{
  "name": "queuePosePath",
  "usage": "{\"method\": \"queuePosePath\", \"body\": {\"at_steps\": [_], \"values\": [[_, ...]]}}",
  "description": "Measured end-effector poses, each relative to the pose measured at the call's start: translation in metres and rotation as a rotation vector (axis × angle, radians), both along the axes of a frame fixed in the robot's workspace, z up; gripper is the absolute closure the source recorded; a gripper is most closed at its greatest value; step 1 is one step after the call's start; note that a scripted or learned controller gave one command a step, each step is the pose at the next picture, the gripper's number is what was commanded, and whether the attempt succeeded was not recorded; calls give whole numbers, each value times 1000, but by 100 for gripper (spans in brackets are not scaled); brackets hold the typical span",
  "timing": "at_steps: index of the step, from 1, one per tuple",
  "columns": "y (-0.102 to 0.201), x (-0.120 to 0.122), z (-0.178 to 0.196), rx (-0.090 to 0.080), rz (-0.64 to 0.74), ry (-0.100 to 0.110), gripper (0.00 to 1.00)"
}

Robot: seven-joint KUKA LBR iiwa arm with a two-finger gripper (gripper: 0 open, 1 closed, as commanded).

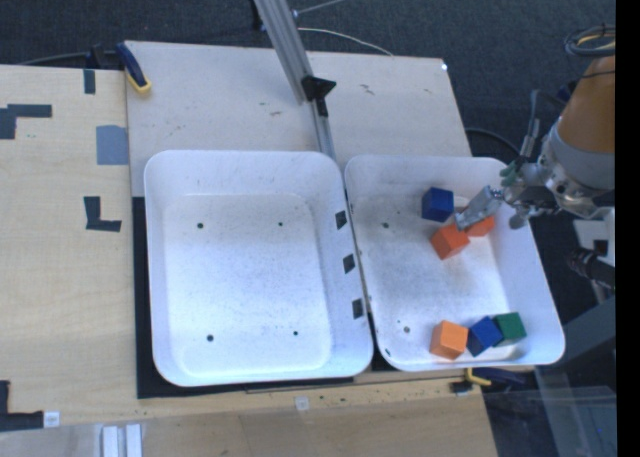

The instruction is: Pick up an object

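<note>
Listing contents from left to right.

Left bin (165, 275): shallow, white, speckled floor, nothing lying in it.

Right bin (390, 340): shallow, white, touching the left bin along the centre seam. It bears six small blocks.

Blue block (437, 204): far part of the right bin, standing apart from the walls, just left of the claw.

Red-orange block (450, 240): middle of the right bin, tilted, directly under the tip of the claw and touching or nearly touching it. This looks like the piece being tried for.

Second red-orange block (482, 226): just right of the first, partly hidden behind the claw.

Orange block (449, 338): near edge of the right bin.

Dark blue block (486, 334): touching the orange one on its right.

Green block (510, 325): against the near right corner, touching the dark blue one.

Gripper (477, 211): reaching in from the right, slanted down toward the two red-orange blocks. Whether the claw is released or clenched cannot be told; nothing is clearly seen held.

Handling estimate, all blocks: likely light, rigid, smooth-faced, not fragile. Flat opposite faces are the proper hold, squarely across the middle. The tilted block may skid or twist if pinched on an edge or corner. The neighbour beside it leaves little room for one side of the claw. The near trio is crowded against the wall; the blue block offers the freest approach.
</note>
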State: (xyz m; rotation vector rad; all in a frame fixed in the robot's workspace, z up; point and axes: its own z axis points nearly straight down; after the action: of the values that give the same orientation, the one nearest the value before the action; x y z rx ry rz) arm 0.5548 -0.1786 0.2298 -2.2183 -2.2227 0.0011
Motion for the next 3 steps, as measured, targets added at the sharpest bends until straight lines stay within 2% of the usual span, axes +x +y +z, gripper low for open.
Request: {"method": "queuePosePath", "body": {"at_steps": [1, 2, 3], "values": [[4, 27, -132, 0, 1, 6, 0], [4, 28, -118, 0, 2, 2, 100], [72, 15, -39, 2, 6, -6, 100]]}}
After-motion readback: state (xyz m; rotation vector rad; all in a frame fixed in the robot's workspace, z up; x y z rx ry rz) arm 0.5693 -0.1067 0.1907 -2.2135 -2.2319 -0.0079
